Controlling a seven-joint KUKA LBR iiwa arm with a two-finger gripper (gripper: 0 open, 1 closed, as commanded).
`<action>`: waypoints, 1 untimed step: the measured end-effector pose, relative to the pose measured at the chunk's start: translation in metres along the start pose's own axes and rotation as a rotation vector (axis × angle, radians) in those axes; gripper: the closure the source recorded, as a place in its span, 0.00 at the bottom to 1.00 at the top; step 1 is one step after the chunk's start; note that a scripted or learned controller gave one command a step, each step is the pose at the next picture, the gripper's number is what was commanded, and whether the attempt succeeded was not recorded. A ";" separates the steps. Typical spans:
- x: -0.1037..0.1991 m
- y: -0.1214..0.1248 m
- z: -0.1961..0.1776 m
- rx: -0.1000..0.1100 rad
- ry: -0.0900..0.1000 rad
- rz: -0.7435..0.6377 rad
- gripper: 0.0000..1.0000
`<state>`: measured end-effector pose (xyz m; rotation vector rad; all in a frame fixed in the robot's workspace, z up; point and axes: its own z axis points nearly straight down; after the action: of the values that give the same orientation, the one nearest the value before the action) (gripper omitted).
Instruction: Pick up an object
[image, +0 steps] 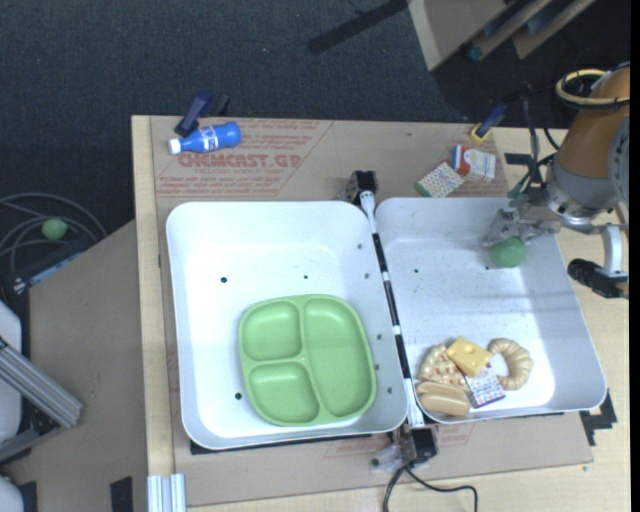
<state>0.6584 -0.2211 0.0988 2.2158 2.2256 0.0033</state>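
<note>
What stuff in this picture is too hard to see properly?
- Tool: in the camera view it sits right over the green object, so a grip can't be judged.
- Toy food pile: pieces overlap in the right bin; the lower ones are partly hidden.
- Blue bottle: label too small to read.
- Arm: cut off by the right edge.

I see a small round green object (507, 253) lying in the right white bin's upper right area, right of frame centre.
</note>
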 end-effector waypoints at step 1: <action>0.091 -0.071 -0.083 0.000 0.000 0.002 1.00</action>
<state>0.5864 -0.1306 0.1821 2.2186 2.2236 0.0033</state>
